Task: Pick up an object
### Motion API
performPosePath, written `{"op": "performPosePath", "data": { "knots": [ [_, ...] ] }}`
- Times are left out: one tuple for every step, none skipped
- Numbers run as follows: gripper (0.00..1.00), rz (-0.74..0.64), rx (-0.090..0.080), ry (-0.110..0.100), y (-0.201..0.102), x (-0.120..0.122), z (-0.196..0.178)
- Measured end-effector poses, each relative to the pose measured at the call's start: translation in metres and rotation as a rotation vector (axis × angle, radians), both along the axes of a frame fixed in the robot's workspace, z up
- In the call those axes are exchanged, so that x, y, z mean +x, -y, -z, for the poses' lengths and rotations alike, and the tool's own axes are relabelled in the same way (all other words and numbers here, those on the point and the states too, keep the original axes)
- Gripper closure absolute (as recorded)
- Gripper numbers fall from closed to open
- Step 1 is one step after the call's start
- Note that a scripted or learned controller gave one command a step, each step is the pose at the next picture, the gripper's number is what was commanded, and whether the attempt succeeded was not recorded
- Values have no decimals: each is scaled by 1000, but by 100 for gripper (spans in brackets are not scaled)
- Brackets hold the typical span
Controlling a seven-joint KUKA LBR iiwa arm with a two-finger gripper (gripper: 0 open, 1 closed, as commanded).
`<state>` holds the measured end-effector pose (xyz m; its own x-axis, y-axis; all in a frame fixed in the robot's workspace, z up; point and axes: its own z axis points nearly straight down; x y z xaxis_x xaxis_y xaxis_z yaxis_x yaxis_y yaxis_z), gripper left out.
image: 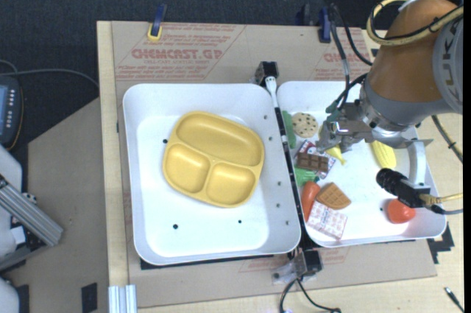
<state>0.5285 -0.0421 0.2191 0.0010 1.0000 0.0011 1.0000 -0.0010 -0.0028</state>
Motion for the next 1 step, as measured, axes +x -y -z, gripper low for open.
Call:
{"op": "performPosePath", "data": {
  "knots": [
    [100,-3,-1,5,-7,-2,-14]
  ]
}}
